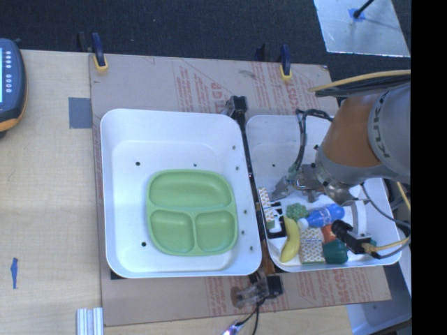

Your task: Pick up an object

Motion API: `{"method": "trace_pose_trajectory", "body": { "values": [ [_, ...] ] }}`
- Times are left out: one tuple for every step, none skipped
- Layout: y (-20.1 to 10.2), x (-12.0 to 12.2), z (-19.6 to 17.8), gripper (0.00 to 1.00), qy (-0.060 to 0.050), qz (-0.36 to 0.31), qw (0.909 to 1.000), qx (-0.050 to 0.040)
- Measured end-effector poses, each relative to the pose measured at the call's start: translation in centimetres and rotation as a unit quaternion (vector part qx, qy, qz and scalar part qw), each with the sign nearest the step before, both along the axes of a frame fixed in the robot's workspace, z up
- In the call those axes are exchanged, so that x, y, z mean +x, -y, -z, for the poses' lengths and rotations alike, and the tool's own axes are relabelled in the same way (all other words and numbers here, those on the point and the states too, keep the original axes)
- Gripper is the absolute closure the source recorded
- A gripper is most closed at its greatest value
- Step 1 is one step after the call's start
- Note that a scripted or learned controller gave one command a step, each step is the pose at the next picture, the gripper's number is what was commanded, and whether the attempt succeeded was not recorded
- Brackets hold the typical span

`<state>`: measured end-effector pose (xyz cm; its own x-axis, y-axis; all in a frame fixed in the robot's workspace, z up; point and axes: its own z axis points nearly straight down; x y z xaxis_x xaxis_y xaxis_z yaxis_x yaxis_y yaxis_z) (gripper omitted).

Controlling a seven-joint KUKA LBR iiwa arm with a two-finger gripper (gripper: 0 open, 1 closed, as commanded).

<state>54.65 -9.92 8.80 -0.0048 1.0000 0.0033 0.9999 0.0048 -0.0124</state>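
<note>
Closest to the lens, the grey arm (pixel 370 142) with its orange band is reaching in from the right and hanging over the right bin (pixel 272 135), with the gripper (pixel 302 183) sitting low above that bin's middle; whether the fingers are apart or together cannot be told, since the wrist is blocking them. Objects are lying clustered in the near part of the right bin: a yellow banana (pixel 291 241) is lying near the bin's left wall, a blue-and-white bottle (pixel 321 218) with an orange cap is lying just right of it, a small green leafy item (pixel 296 211) is sitting beside the bottle's white end, and a dark green block (pixel 336 252) is sitting at the front. A green divided plate (pixel 191 211) is resting flat in the left bin (pixel 119 187). Both bins are sitting side by side on the desk (pixel 42 208).
</note>
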Motion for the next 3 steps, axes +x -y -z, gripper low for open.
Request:
{"method": "trace_pose_trajectory", "body": {
  "values": [
    [1.5, 10.6, -0.5, 0.00, 0.010, -0.001, 0.9999, -0.0029],
    [11.1, 9.4, -17.9, 0.00, 0.013, 0.004, 0.9999, -0.0064],
    [2.6, 5.4, -7.0, 0.00, -0.001, -0.002, 1.0000, 0.0005]
  ]
}}
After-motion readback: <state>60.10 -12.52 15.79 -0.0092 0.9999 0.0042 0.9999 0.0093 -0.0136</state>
